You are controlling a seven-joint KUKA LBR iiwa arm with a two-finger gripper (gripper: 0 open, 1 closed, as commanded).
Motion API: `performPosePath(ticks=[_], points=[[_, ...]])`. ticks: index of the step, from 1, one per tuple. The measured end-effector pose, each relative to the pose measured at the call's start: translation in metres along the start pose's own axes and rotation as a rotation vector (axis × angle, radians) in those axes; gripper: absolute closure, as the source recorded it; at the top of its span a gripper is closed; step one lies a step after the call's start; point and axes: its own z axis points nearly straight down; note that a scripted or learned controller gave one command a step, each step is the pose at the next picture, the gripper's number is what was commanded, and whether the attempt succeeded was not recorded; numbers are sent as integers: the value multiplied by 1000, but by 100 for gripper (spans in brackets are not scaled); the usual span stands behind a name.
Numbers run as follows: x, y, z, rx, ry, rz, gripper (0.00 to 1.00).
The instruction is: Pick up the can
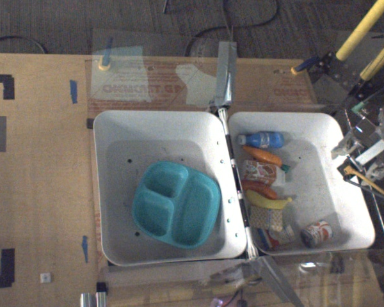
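Claw (357, 160) parked at right bin (355, 226) rim, up-right of can (317, 233); opening impossible to tell. Best lowered squarely astride can, clear of bin wall.

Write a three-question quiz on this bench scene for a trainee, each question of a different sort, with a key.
1. True or false: the can lies in the same bin as the teal divided plate.
2. Which item lies nearest the far wall of the right bin? A) the banana B) the blue bottle C) the can
3. Fill in: the can lies on its side near the right bin's ____ corner, in this view.

Key
1. False: the plate is in the left bin, the can in the right one.
2. B
3. Lower right
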Motion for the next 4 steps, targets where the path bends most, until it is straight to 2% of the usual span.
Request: performPosePath(ticks=[1,2,3,4], points=[[-27,-40,125,-1,5,270,0],[-23,-6,-44,1,1,244,0],[-10,-89,106,4,-1,256,0],[-3,-80,108,2,0,411,0]])
